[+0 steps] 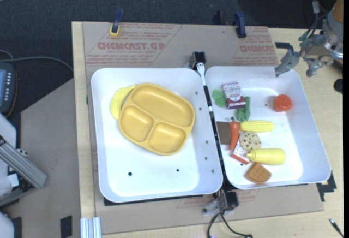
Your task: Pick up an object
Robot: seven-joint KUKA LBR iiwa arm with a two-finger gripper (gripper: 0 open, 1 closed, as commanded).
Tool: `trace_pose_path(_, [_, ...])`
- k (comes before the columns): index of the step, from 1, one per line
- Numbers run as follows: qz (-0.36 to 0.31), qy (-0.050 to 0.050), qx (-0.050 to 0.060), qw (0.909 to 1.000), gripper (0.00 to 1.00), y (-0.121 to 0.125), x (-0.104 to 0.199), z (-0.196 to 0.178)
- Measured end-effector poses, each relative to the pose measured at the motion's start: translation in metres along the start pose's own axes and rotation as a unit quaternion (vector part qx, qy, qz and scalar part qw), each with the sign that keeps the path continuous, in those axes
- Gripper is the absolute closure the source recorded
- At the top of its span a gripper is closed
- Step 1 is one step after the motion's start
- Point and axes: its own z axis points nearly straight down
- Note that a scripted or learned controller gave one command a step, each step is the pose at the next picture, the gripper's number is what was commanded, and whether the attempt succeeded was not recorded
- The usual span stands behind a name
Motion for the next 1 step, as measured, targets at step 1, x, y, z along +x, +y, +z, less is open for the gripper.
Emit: trace_pose_path(1, [0.0, 0.001, 0.003, 1.0, 0.0, 0.0009, -0.0042, 0.0625])
